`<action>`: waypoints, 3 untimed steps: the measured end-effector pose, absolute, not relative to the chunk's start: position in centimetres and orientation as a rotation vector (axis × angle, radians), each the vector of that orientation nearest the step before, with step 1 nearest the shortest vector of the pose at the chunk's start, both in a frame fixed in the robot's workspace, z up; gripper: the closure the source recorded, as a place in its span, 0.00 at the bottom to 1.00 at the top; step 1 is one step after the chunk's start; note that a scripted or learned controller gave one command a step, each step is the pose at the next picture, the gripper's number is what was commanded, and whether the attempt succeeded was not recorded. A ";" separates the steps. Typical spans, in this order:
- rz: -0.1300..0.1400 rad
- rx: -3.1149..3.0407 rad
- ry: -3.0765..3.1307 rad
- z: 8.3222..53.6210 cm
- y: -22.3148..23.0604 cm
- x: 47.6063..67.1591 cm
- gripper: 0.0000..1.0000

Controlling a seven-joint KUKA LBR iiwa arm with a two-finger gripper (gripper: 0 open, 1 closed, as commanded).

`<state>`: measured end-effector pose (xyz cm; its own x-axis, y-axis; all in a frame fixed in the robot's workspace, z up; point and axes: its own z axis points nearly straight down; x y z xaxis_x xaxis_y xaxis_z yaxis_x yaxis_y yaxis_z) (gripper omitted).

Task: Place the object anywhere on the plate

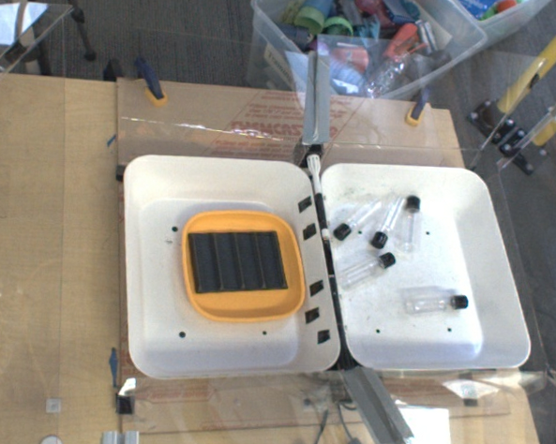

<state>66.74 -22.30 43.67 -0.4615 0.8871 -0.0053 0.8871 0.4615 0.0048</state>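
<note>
Left bin: a shallow white bin is sitting at the centre left of the frame, touching its twin along a dark divider strip.
Plate: an orange, rounded-square plate is lying flat in the middle of the left bin, and a dark ribbed insert is covering most of its inner face.
Right bin: the second white bin is occupying the centre right of the frame.
Vials: five clear vials with black caps are lying on their sides in the right bin. Four are clustering in its upper left part, with caps at and, some of the tubes crossing or touching. The fifth vial is lying apart, toward the lower right of that bin.
Task object: every vial is resting in the right bin, well apart from the plate.
Pincer: I cannot tell whether it is apart or together.
Bench: light wood is carrying both bins.
Clear tub: at the top of the frame, it is holding a jumble of coloured items.
</note>
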 end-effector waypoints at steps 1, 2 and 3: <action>0.003 1.641 2.671 43.7 -22.3 66.7 1.00; 0.002 1.699 2.634 43.7 -22.4 66.7 1.00; 0.002 1.757 2.596 43.7 -22.5 66.7 1.00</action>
<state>66.68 -22.49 43.67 -0.3717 0.9283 -0.0053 0.9283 0.3718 0.0055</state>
